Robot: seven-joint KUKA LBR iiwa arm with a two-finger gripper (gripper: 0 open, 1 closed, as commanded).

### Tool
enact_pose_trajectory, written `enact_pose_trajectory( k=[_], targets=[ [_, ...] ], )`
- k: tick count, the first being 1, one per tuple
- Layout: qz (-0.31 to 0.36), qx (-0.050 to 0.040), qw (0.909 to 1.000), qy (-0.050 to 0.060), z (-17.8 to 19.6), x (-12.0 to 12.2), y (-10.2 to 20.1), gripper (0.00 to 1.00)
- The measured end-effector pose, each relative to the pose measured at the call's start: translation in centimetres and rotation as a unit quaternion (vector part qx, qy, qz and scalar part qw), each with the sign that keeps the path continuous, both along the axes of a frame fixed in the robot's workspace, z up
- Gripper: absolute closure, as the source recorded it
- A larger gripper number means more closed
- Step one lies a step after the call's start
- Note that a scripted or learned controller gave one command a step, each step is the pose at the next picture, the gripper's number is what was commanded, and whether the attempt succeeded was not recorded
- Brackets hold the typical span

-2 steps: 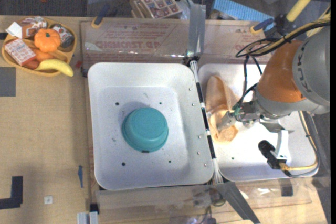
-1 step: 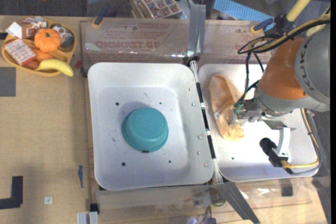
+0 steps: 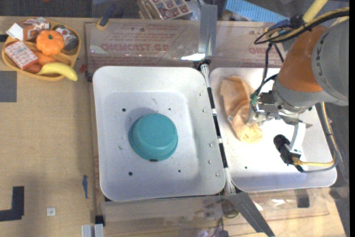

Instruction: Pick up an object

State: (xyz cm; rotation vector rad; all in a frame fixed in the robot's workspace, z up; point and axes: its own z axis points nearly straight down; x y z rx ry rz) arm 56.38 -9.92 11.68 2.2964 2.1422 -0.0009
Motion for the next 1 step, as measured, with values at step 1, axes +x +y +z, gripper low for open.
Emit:
enact_pose_trajectory(
  k=[1],
  targets=[
    [-0.034,0.0002,0.9994,0.001,6.75,-0.01,2.49,1.0]
  ],
)
